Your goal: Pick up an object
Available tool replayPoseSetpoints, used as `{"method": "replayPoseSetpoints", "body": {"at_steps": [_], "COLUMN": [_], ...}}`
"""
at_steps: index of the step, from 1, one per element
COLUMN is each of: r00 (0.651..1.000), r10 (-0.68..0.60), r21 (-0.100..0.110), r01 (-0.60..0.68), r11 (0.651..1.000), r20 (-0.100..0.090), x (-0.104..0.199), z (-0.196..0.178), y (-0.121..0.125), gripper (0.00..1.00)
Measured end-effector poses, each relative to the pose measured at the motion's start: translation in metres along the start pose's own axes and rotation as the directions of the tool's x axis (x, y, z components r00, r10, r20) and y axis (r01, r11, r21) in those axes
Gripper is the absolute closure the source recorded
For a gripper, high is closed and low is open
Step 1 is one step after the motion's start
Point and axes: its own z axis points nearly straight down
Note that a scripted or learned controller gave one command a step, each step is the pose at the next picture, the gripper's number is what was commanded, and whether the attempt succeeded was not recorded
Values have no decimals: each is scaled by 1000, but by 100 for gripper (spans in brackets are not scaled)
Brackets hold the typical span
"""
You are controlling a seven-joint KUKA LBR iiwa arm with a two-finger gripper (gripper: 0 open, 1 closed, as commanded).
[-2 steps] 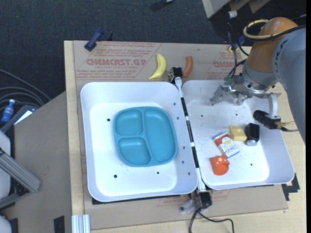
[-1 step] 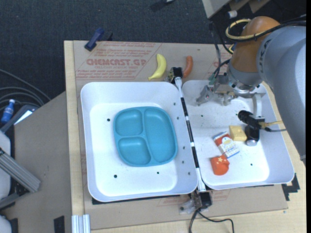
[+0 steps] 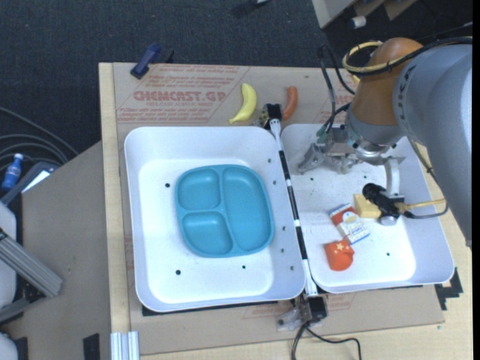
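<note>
Camera view showed the gripper (image 3: pixel 328 158) in the right bin (image 3: pixel 424 265); whether it was clenched could not be told. Nothing touched it. Camera-side of it lay a small carton (image 3: pixel 350 226), apparently, and a red item (image 3: pixel 339 255).

1. The left bin (image 3: pixel 150 276) sat just beside the right bin (image 3: pixel 409 270).
2. A divided plate (image 3: pixel 223 210) lay in the left bin.
3. A small box (image 3: pixel 351 226) lay in the right bin, a round toy (image 3: pixel 339 255) just in front.
4. A banana (image 3: pixel 244 103) lay on the bench (image 3: pixel 187 88) behind the left bin.
</note>
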Motion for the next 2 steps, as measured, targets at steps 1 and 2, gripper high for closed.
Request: {"method": "replayPoseSetpoints", "body": {"at_steps": [1,2], "r00": [1000,1000], "r10": [-1,1], "r21": [-5,0], "r01": [1,-1], "r11": [1000,1000], "r20": [1,0], "x": [-2,-6], "z": [0,1], "y": [25,-65], "gripper": [0,0]}}
